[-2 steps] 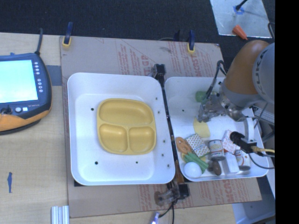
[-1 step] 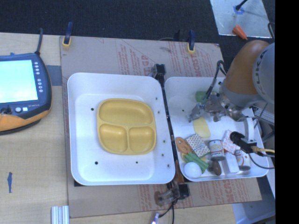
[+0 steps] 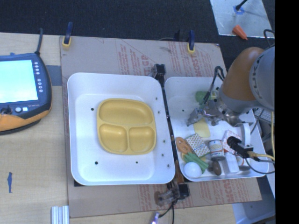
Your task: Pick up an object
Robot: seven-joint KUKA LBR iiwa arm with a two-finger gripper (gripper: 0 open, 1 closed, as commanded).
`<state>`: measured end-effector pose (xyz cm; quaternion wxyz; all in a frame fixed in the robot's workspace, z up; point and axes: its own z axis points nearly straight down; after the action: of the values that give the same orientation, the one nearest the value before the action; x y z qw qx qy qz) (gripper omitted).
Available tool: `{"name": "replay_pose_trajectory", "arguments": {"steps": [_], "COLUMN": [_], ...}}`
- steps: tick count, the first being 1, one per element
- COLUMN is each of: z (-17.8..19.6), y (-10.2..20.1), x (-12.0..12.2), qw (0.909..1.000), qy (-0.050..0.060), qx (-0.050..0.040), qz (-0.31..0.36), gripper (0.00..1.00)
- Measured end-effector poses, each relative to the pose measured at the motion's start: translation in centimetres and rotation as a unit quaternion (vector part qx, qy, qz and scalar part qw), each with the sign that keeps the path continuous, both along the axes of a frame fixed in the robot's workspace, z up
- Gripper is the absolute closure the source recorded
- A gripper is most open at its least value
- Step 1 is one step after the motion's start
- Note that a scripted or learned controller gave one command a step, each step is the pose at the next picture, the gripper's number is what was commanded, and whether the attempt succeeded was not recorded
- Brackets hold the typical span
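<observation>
Camera view is being filled, largest first, by the bench (image 3: pixel 28 171), on which two white bins are lying side by side: the left bin (image 3: pixel 84 167) is being occupied by a yellow tray (image 3: pixel 126 125) with three compartments, and the right bin (image 3: pixel 177 90) by a clutter of small things crowded toward its near edge. The arm (image 3: pixel 245 78) is being reached in from the right over the right bin, and its gripper (image 3: pixel 205 115) is being held low, just above or touching a pale yellow piece (image 3: pixel 202 128); how far it is parted cannot be told, and nothing is being seen gripped. A green piece (image 3: pixel 202 96) is lying just behind the gripper, a white ball (image 3: pixel 192 170) is sitting at the near corner, and a small can (image 3: pixel 215 147) is standing beside a checkered card (image 3: pixel 198 146). The step being judged in hand is the descent onto a target, nothing yet being lifted. The next move is being judged to call for a closing squarely on the yellow piece and a straight lift clear of the neighbours.
</observation>
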<state>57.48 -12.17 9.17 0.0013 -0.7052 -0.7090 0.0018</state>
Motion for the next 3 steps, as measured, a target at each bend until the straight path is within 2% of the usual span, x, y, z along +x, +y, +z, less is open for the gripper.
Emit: {"name": "replay_pose_trajectory", "arguments": {"steps": [1,2,3], "z": [1.0,1.0,2.0], "y": [-0.1,-0.1,-0.1], "x": [0.0,0.0,0.0], "qw": [1.0,1.0,1.0], "qy": [0.001,0.001,0.001], "qx": [0.0,-0.0002,-0.0001], "qz": [0.001,0.001,0.001], "gripper": [1.0,0.0,1.0]}}
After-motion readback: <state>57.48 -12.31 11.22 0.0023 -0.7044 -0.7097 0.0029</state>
